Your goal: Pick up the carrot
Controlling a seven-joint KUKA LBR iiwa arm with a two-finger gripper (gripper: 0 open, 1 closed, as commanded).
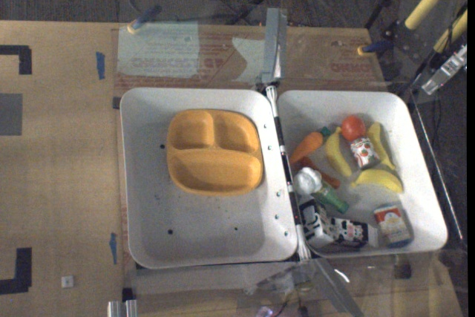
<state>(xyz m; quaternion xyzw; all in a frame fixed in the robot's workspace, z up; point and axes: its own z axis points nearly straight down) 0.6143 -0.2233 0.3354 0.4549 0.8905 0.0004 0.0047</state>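
I cannot tell whether my end effector is open, closed or gripping anything. The carrot [306, 146] is lying in the right bin [429, 185], just left of the bananas [338, 153], its green top pointing up toward them and its lower tip sitting near the bin's left wall. Whether it is touching the bananas is hard to make out. Against the bananas' upper end a red-orange round thing [353, 126] is resting, and a small red-labelled can [364, 152], its print too blurred to read, is partly covering them. Below and left of the bananas a white cup [306, 180] is hiding part of a thin red and green item [331, 199]. Well left of the bananas, an orange divided plate [215, 151] is sitting in the left bin [135, 182].
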